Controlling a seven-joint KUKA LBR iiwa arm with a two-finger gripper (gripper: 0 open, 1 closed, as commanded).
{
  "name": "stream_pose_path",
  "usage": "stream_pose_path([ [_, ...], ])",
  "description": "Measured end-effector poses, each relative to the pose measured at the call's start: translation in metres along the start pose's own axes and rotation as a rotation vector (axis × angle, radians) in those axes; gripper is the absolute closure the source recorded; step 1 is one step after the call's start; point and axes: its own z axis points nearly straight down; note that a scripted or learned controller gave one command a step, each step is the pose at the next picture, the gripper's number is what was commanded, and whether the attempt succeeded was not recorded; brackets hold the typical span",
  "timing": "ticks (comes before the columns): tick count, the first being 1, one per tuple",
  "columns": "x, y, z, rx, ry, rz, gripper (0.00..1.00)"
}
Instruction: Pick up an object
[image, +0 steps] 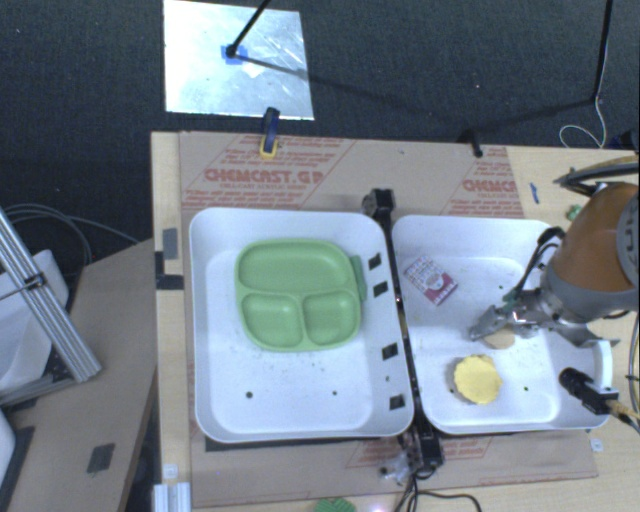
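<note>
The arm reaches in from the right, orange band catching the light, and the gripper is down low inside the right bin. It hangs over a small pale, tan piece on the bin floor, which peeks out just under the metal tip. Whether that gripper is open or closed I cannot tell; the wrist blocks the view of it.

Just beside it, toward the near edge, lies a yellow disc, flat and round, apart from the gripper. Up toward the far wall sits a small red-and-white packet, well clear of the action. Across the divider, the left bin carries a green divided plate, untouched.

So this reads as the reach-and-grasp stage: the gripper is at picking height, with nothing visibly lifted yet. The likeliest target is that pale piece. The next move calls for a firm close around it, then a straight lift; if it sits off-centre under the tip, the close could nudge it aside instead of catching it.
</note>
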Motion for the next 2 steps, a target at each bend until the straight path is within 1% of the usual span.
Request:
stream_pose_path([
  [1,0.0,0.002,-0.015,-0.006,-0.002,-0.001,1.0],
  [2,0.078,0.02,-0.083,-0.012,0.001,-0.012,1.0],
])
